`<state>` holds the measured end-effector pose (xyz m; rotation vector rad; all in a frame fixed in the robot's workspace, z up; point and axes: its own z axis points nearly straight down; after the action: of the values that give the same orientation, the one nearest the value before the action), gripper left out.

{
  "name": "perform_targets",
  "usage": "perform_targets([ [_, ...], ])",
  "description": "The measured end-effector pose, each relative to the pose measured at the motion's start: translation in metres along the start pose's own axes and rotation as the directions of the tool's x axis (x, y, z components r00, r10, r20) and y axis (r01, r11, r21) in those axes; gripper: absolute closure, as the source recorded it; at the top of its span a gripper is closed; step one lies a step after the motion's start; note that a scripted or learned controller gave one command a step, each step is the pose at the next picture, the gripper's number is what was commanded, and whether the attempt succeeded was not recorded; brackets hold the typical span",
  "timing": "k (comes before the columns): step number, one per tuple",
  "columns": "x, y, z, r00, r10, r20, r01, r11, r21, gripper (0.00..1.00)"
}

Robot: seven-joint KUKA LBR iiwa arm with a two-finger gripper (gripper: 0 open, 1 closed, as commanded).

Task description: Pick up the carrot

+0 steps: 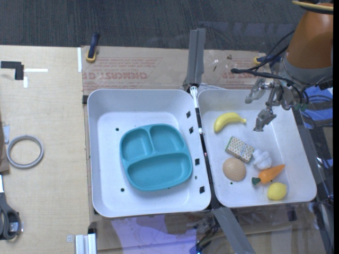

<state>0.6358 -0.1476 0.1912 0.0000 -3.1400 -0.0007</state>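
At the far left of the frame a roll of tape (24,151) lies flat on the bench (47,110), and scissors (9,224) poke in at the lower left corner. Left of centre sits the left bin (106,107), and in its middle rests a blue plate (156,156) with three compartments, nothing in them. Behind the bins a sheet of cardboard (132,70) covers the bench, with a small blue and yellow tool (93,46) at its upper left corner.

The right bin (302,157) touches the left one along the middle. In it, a banana (229,121) lies toward the upper left. Below it is a speckled sponge (240,149), then a tan egg-shaped thing (234,170) just under that. A small white object (261,157) sits just right of the sponge. The carrot (270,173) lies in the lower right part of this bin, tip pointing up and right, its green end near the tan thing. A lemon (277,191) sits just below the carrot, touching or nearly so.

At the upper right the arm (312,33) comes in, and the gripper (263,118) hangs over the bin's upper part, right of the banana and well above the carrot. I cannot tell whether the fingers are open or closed.
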Motion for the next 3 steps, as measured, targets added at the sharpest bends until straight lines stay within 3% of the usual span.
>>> perform_targets([
  [1, -0.023, -0.075, 0.083, 0.981, 0.192, 0.002, -0.192, 0.981, 0.0, 0.0],
  [2, 0.017, -0.074, 0.102, 0.996, -0.092, 0.001, 0.092, 0.996, -0.001, 0.0],
  [3, 0.016, -0.072, 0.094, 0.996, -0.094, 0.003, 0.094, 0.996, -0.001, 1.0],
])
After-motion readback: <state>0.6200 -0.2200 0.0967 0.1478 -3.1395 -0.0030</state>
